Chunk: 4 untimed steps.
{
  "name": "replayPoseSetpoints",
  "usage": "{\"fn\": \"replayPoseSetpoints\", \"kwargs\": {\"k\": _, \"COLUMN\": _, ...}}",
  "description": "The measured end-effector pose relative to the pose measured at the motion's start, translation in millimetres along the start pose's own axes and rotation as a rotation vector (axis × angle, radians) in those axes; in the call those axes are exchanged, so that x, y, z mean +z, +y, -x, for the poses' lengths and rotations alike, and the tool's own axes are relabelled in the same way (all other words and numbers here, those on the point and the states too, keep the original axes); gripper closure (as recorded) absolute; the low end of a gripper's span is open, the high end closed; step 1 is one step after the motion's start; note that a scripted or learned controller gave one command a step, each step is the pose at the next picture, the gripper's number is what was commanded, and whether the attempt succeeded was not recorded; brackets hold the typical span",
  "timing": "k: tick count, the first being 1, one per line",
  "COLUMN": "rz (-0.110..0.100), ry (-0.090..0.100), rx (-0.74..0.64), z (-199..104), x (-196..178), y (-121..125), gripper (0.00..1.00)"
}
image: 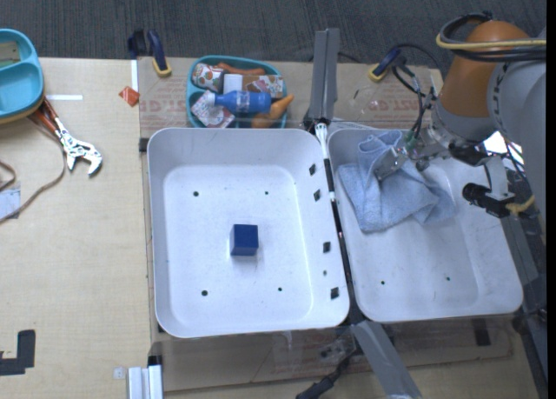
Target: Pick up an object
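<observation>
Near edge: a dark bracket is seen at the desk's front, below the seam between the bins.
Left bin: one blue cube is observed near its middle, lying flat and well apart from every wall.
Right bin: a pale blue cloth is crumpled in the far left part, against the wall shared with the left bin.
Gripper: it is positioned at the cloth's upper folds, reaching in from the right.
Fingers: their state cannot be told; the tips are lost among cables and folds, and no grip on the cloth can be confirmed.
Risk: a single thin fold may be pinched and slip out on lifting, since the fabric is loose and bunched. The cloth may also drag along the bin wall and snag on the divider.
Obstruction: the dangling cables hang close to the cloth.
Far side: a tub of assorted items is noted behind the left bin, with a wrench and a teal tray at far left.
</observation>
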<state>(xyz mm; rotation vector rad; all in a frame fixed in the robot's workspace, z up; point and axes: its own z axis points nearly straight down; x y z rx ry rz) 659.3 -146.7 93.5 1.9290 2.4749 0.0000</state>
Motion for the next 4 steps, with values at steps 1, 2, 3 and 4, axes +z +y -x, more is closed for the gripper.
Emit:
{"fn": "replayPoseSetpoints", "kwargs": {"k": 1, "rz": 0.000, "ry": 0.000, "rx": -0.045, "z": 51, "x": 0, "y": -13, "gripper": 0.00}}
{"fn": "replayPoseSetpoints", "kwargs": {"k": 2, "rz": 0.002, "ry": -0.003, "rx": -0.046, "z": 51, "x": -10, "y": -12, "gripper": 1.00}}
{"fn": "replayPoseSetpoints", "kwargs": {"k": 3, "rz": -0.003, "ry": 0.001, "rx": 0.274, "z": 46, "x": -97, "y": -12, "gripper": 1.00}}
{"fn": "replayPoseSetpoints", "kwargs": {"k": 4, "rz": -0.004, "ry": 0.002, "rx": 0.145, "z": 44, "x": -90, "y": -57, "gripper": 1.00}}
